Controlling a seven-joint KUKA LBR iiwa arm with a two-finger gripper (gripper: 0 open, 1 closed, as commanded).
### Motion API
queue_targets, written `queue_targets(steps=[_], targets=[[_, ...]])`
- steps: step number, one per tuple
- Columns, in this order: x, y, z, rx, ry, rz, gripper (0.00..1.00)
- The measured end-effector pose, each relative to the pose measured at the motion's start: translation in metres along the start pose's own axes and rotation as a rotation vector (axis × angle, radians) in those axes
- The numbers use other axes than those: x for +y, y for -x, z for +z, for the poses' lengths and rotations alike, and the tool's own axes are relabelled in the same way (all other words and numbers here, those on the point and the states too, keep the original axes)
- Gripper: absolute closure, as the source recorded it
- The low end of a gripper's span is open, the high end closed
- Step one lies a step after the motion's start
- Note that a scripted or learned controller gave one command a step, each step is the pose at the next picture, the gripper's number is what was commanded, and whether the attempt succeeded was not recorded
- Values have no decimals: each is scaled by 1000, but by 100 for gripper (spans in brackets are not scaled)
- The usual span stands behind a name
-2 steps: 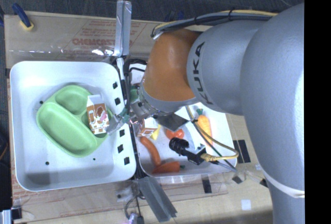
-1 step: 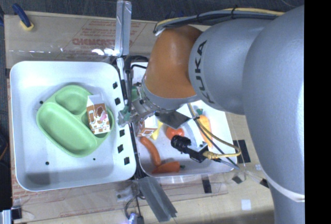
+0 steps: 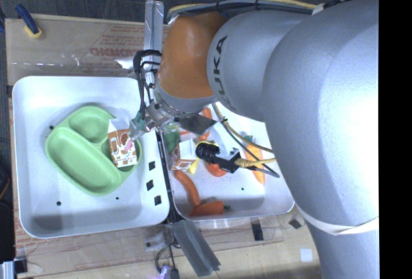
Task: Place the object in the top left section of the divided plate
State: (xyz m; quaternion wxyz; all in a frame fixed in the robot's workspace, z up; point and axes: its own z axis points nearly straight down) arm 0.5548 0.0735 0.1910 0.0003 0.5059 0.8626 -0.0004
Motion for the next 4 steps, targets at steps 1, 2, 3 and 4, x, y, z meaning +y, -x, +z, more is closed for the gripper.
queue_targets(steps=[1, 2, 3, 4], targets=[[-5, -83, -27, 1, 0, -350, 100], [63, -59, -18, 0, 1, -84, 100], [-32, -102, -210, -1, 4, -94, 100], [-11, -56, -130, 0, -1, -147, 100]])
